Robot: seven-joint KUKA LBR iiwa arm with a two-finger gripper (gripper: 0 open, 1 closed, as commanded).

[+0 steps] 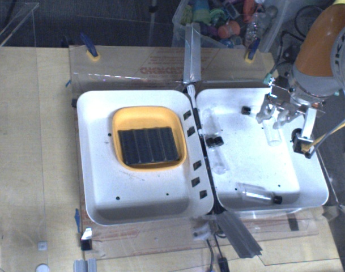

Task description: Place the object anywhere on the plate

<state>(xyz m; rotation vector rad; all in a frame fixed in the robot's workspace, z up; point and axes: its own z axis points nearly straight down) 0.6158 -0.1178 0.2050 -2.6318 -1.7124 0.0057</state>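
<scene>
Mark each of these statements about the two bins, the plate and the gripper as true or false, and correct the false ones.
1. The yellow plate sits in the left bin. True.
2. A dark ridged object lies on the plate. True.
3. The gripper hangs over the left bin. False: it is over the right bin, near its upper right corner.
4. A clear tube with a black cap lies on the plate. False: it lies in the right bin, near that bin's front edge.
5. The arm's orange band shows at the view's right. True.
6. The plate is blue. False: it is yellow.
</scene>
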